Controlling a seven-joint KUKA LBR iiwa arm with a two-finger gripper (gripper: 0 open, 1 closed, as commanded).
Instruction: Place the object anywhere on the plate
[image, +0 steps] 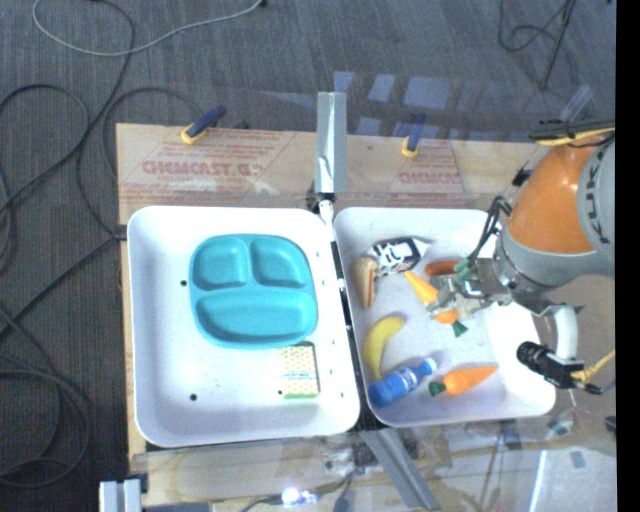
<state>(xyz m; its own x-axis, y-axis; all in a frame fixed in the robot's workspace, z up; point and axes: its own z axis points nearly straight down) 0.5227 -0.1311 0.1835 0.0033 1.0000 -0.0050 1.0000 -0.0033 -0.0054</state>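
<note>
The blue divided plate (255, 288) lies in the left bin (160, 330). My gripper (452, 303) hangs low over the middle of the right bin (520, 400), coming in from the right. It sits among small orange pieces: an orange wedge (421, 287) to its left, a red-orange piece (441, 268) above it and a small orange bit (459, 325) just below. Whether anything is held is hidden by the gripper body.
The right bin also holds a banana (383, 340), a blue bottle (402, 382), a carrot (465, 379), a tan bun (367, 281) and a black-and-white item (397, 254). A pale patterned card (299, 370) lies in the left bin below the plate. A metal divider (326, 150) stands behind the bins.
</note>
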